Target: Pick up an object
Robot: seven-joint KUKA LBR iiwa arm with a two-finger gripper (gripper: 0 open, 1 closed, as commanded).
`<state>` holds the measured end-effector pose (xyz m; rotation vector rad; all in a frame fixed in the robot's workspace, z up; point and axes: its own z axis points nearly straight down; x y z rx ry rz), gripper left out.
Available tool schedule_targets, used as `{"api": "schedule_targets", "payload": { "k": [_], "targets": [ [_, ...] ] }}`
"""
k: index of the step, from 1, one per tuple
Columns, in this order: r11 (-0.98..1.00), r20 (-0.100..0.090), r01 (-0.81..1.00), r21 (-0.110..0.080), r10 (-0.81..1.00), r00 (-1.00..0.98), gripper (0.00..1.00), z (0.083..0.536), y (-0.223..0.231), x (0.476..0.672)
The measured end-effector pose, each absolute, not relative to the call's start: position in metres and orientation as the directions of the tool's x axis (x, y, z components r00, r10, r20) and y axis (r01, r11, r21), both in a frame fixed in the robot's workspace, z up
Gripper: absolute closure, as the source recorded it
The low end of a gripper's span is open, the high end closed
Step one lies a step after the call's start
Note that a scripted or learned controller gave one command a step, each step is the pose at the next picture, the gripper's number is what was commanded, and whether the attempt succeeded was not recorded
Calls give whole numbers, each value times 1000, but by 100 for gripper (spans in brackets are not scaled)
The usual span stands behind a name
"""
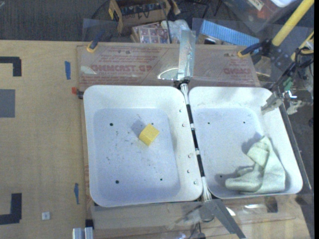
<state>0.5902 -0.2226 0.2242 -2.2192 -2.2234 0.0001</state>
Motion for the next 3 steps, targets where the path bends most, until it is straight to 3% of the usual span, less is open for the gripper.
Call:
{"api": "schedule_targets", "payload": {
  "k": [1,2,3],
  "targets": [
    [449,-1,894,1,894,-449,0,201,-223,583],
    [740,-6,673,2,673,-740,0,280,-224,512],
    [865,-2,502,1,502,-865,0,300,-61,480]
  ]
}}
